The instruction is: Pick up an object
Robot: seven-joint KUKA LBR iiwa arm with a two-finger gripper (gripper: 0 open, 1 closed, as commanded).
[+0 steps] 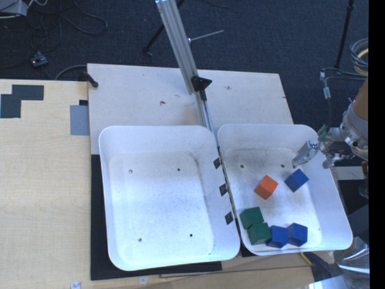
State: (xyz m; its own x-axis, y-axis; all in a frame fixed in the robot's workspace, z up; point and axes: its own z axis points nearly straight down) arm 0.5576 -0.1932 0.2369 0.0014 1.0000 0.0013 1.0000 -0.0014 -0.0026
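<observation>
The right bin (325, 221) holds several small blocks. An orange block (266, 186) lies near its middle, and a blue block (296, 180) sits just right of it. Two green blocks (255, 224) rest at the front, with two more blue blocks (287, 235) beside them. My gripper (305, 153) hangs over the right bin's far right part, a little above and behind the lone blue block. Nothing shows in its grasp. The arm's wrist (346, 138) enters from the right edge.
The left bin (114, 161) stands beside the right one, with black clips (221, 188) along the shared wall. A slanted aluminium bar (180, 47) rises behind the bins. A wooden table (42, 185) lies to the left.
</observation>
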